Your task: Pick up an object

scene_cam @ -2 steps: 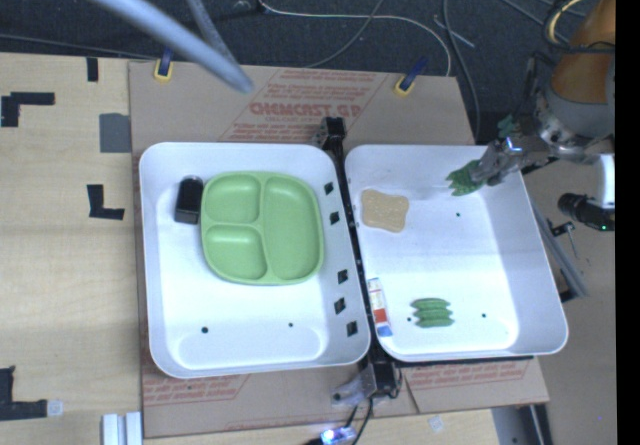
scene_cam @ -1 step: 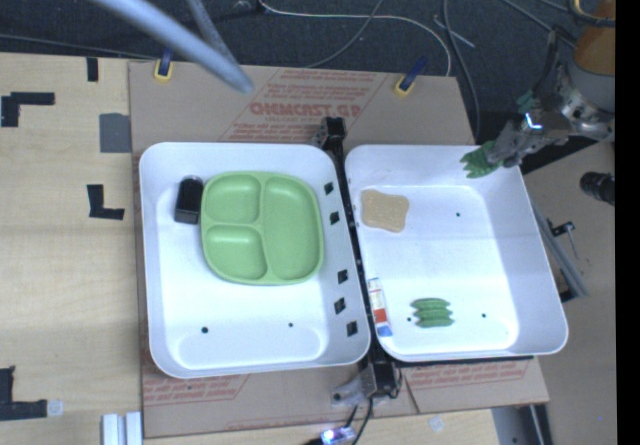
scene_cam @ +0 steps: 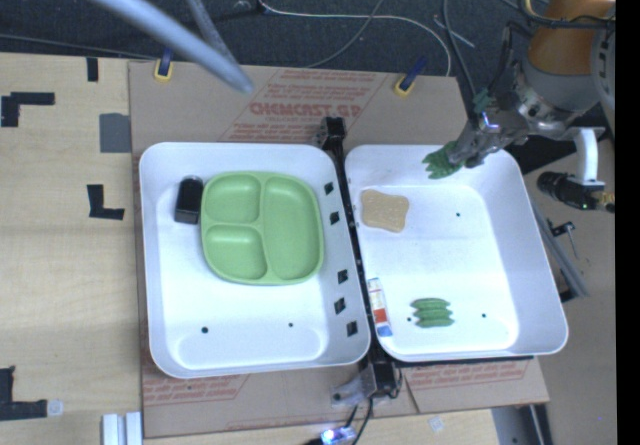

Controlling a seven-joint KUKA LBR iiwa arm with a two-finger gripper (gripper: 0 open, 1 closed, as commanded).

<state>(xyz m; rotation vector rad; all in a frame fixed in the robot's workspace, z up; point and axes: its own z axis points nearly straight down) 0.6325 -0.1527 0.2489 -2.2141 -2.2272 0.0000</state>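
While the arm [scene_cam: 560,43] reaches in from the right, the gripper [scene_cam: 462,155] sits over the far right corner of the right bin [scene_cam: 530,263], fingers closed on a small green leafy item [scene_cam: 438,165] that shows between the tips, just above the bin's far rim. Same view, right bin: tan bread slice [scene_cam: 384,210] near the far left corner, well apart from the gripper; green pea pods [scene_cam: 431,312] toward the near edge, lying flat; a small tube with red and blue markings [scene_cam: 377,307] right against the left wall. Left bin [scene_cam: 170,333]: green divided plate [scene_cam: 263,228] flat in the middle, three compartments, and a black block [scene_cam: 188,200] touching its left edge. Both bins sit side by side on a cardboard sheet [scene_cam: 300,103], clipped together along the shared wall.
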